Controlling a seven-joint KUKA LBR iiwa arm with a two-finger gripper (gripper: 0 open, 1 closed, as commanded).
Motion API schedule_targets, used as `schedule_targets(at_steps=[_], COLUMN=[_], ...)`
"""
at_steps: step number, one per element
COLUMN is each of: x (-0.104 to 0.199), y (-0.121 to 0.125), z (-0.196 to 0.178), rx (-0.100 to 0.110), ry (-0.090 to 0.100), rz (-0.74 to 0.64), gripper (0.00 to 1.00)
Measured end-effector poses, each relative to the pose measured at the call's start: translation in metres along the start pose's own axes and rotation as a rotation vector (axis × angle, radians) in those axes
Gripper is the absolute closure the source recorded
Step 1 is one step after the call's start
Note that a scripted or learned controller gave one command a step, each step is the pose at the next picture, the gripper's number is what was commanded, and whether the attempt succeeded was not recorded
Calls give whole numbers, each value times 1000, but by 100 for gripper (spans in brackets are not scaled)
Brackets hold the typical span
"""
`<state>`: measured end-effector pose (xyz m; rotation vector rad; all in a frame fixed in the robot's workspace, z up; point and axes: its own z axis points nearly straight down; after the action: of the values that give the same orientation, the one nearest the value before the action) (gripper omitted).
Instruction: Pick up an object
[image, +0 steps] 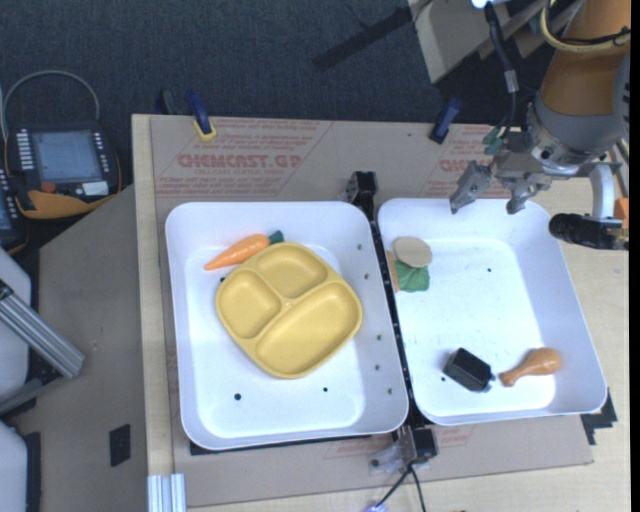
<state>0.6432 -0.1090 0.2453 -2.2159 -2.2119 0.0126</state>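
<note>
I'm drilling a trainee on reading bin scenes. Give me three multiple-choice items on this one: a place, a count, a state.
1. Where is the orange plastic carrot?
A. left bin
B. right bin
C. on the cardboard

2. How many compartments has the yellow divided plastic plate?
A. two
B. three
C. four

3. How stands the end effector?
A. shut on the carrot
B. open, above the right white bin
C. resting on the plate

Key: 1 A, it lies at the plate's upper left rim; 2 B, ridges mark three wells; 3 B, its fingers are spread with nothing between.
</note>
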Motion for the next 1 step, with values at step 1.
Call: schedule_targets(at_steps=[1], x=[0], y=[2], z=[-7], rx=[-12], ry=[-1], rz=[-2], gripper=[0])
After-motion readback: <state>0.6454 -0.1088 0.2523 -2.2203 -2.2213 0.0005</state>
